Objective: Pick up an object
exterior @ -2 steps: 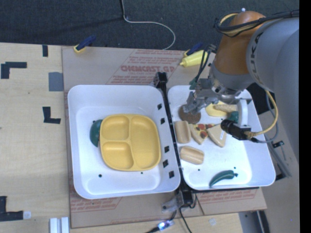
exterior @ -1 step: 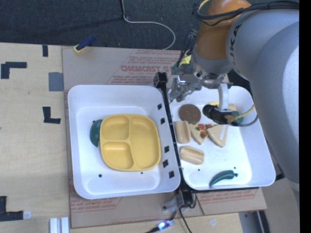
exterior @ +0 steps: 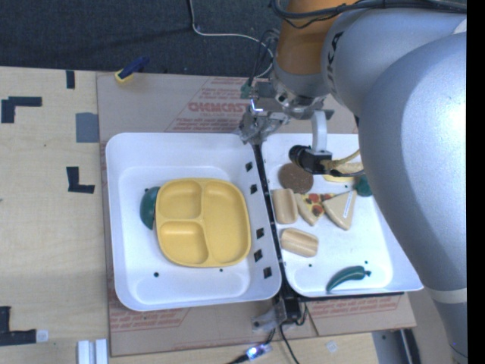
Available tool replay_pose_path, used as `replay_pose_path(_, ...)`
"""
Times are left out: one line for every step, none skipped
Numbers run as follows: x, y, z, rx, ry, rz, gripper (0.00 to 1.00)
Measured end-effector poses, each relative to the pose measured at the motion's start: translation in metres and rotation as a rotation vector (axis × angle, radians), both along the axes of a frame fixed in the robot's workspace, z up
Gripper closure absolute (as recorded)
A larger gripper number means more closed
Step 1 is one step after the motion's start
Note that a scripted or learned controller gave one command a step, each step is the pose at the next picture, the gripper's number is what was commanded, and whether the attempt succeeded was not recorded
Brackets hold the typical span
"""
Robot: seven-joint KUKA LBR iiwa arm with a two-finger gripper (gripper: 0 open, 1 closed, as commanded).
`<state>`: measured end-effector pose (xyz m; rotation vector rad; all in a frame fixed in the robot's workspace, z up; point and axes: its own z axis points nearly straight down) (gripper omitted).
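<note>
arm (exterior: pixel 413 120): I see broad, smooth grey shells at frame right | orange band (exterior: pixel 318 6): glossy, rounded, top centre | cables (exterior: pixel 267 48): thin black loops beside it | gripper (exterior: pixel 256 123): small silver-grey metal parts, upper middle

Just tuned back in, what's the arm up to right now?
The arm reaches in from the right, and its gripper is above the far end of the wall between the two bins. I can't see it holding anything. The left bin holds a yellow plate with a teal thing at its left edge. The right bin holds toy food, including a brown disc, a tan block and a green pepper, all lying loose.
</note>
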<state>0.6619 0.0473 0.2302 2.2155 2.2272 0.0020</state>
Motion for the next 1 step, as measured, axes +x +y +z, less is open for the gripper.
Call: replay_pose_path(-0.0112,-0.0168,-0.0014,-0.003,0.003,-0.005,1.0)
